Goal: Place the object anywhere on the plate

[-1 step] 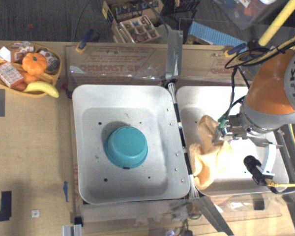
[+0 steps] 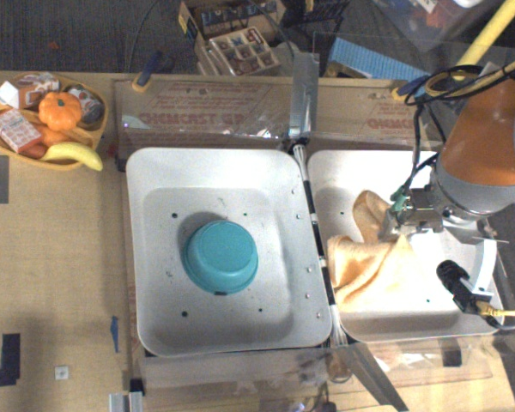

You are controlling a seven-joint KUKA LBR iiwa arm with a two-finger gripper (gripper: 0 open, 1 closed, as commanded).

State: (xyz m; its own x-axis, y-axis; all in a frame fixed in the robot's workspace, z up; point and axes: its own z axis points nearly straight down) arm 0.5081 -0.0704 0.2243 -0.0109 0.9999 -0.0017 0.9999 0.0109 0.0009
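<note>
The arm's orange-banded wrist looms over the right bin point(image 2: 360, 329), its gripper point(image 2: 401, 222) touching the tan cloth point(image 2: 365, 260) that trails down-left from it, grip impossible to tell, while the teal plate point(image 2: 221, 256) lies well left in the left bin point(image 2: 154, 178).

I see the round teal plastic plate point(image 2: 221, 256) lying upside down, its base ring uppermost, slightly toward 7 o'clock from the centre of the left white bin. I log the object as a crumpled tan-orange cloth point(image 2: 366, 251) in the right bin, bunched against that bin's 9 o'clock wall, one fold raised toward 12 o'clock. Plate and cloth lie well apart.
</note>
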